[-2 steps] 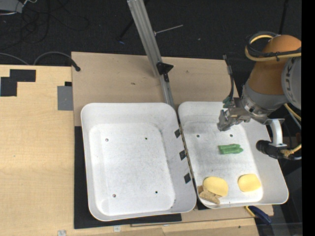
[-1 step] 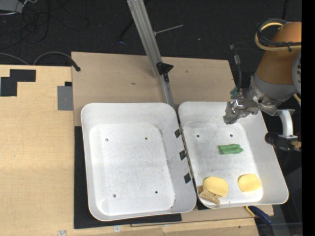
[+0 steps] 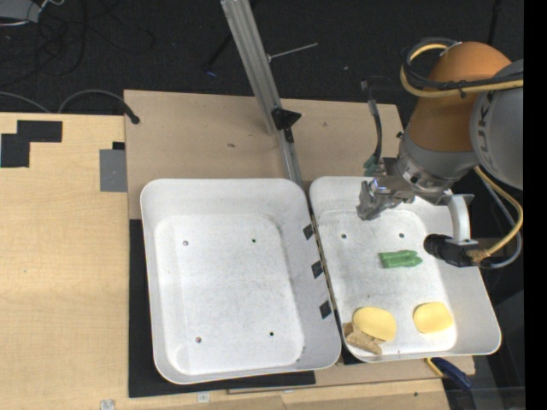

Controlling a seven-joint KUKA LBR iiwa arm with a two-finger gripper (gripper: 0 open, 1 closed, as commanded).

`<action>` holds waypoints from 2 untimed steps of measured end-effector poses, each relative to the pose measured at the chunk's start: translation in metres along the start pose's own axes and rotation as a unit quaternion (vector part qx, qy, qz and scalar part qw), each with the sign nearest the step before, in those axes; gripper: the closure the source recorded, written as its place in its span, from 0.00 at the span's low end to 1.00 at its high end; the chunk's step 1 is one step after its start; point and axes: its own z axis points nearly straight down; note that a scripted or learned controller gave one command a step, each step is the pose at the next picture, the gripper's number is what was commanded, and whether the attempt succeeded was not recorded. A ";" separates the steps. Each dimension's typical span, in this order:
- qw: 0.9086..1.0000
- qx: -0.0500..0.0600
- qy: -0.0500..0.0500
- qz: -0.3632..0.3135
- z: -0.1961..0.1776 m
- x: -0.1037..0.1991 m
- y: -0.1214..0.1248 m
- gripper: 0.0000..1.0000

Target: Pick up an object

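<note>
Just one fixed cam up over the bench (image 3: 214,135), tilted down on both bins (image 3: 162,229), and the arm (image 3: 453,118) came in from its right.

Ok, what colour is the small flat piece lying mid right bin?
Green, plain in the camera view.

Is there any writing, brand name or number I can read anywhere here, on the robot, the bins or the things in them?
"UK": part of a larger word in dark letters on the grey arm, cut off at the view's right edge.
No other text can be read: the right bin, the left bin, the green object and the two yellow objects bear no visible lettering.
</note>
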 end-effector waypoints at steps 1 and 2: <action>1.000 0.000 0.000 0.000 0.009 0.048 -0.002 1.00; 1.000 0.001 0.000 0.000 0.016 0.101 -0.008 1.00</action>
